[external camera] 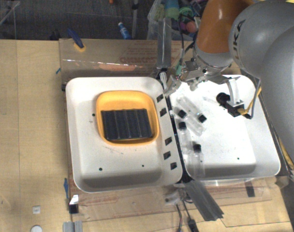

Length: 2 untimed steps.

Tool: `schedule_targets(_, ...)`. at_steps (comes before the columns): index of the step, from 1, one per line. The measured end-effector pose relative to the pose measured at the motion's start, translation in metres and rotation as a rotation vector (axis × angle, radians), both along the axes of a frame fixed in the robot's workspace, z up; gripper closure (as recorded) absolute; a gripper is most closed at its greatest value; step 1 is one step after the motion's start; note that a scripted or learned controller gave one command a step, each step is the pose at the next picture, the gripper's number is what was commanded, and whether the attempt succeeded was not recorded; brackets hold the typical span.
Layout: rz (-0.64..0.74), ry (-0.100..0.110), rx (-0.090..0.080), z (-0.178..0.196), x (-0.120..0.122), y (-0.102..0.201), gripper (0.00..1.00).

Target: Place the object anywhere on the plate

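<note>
Resting in the left white bin (84, 173), a yellow square plate (127, 100) is carrying a dark ribbed rectangular object (126, 124); claw (185, 79) is hovering over right bin (243, 163), state indiscernible.

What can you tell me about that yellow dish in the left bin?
The yellow plate is a rounded square with a raised rim, plastic by its look. It lies flat in the left bin, toward the back. A dark ribbed slab rests on it, covering its front part.

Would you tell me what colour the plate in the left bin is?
Yellow-orange, with a dark ribbed object on it; the plate shows clearly in the camera view.
</note>
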State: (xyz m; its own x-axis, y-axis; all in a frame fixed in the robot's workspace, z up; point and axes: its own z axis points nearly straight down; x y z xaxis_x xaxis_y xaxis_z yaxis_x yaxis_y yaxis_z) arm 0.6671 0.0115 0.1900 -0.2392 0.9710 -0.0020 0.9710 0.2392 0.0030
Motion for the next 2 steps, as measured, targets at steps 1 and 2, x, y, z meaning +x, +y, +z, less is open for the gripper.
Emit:
schedule_targets(1,0.264,-0.002,0.000,0.017,0.000,0.020,0.00)
schedule_targets(2,0.515,-0.002,0.000,0.022,0.000,0.063,0.00)
